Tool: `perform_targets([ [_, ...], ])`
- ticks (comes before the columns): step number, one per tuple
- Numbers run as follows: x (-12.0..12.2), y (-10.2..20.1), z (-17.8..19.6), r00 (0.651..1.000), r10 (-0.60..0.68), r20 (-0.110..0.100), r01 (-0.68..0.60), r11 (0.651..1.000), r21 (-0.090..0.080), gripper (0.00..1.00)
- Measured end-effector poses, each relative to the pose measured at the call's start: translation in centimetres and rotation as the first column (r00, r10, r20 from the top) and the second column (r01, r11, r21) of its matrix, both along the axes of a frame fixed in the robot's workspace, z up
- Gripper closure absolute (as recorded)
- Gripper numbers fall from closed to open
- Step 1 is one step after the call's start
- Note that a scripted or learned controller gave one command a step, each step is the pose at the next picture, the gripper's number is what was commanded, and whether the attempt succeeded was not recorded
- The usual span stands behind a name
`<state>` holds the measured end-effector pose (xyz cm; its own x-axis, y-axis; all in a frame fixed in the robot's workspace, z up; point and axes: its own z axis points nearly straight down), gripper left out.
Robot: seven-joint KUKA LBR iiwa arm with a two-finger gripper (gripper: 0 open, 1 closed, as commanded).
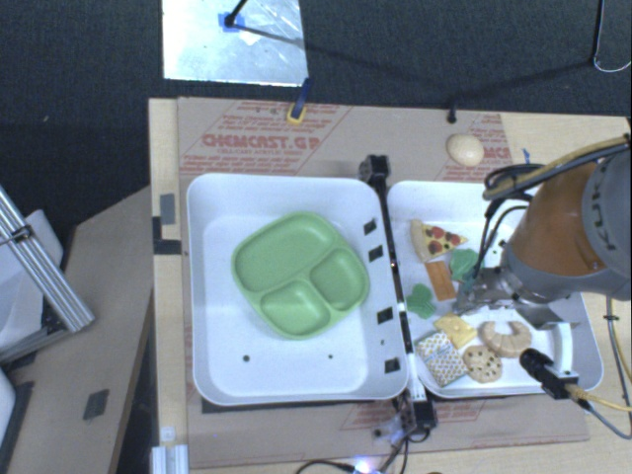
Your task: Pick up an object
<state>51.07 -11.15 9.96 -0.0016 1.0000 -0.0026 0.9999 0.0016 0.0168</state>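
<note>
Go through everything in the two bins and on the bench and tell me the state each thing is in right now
Green divided plate: upright in the left bin, compartments bare.
Pizza slice: flat in the right bin.
Cookie: flat, near the front wall.
Pretzel: lying flat.
Gripper: low over the right bin's food pieces.
Egg-shaped object: on the bench behind the bins.

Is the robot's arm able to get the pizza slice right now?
Probably yes. The pizza slice lies flat in the right bin with nothing on top of it, and the arm is just beside it over the same bin. A green piece sits close by.
</note>
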Motion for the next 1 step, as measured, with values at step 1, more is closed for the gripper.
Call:
perform_targets([
  [1, -0.15, 0.61, 4.52, 1.000, 0.003, -0.012, -0.003, 1.000, 0.002, 1.00],
])
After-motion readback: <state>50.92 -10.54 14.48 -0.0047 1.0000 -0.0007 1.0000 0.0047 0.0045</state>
